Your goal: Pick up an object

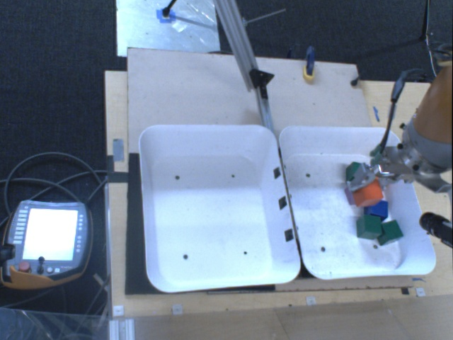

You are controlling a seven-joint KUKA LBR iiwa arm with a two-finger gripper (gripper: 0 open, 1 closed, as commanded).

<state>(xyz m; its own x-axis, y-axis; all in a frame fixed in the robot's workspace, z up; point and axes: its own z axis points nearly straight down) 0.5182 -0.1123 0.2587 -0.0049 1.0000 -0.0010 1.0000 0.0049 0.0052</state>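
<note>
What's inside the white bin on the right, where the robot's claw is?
The right bin holds an orange piece, a blue block and green blocks. The gripper sits over the orange piece, so whatever lies under it is hidden.

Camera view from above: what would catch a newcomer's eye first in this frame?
The small heap of coloured blocks in the right bin stands out: an orange one, a blue one and green ones against the white. The gripper hangs right over the orange block at that heap. On the floor at the far left lies a handheld control pad with a bright screen.
</note>
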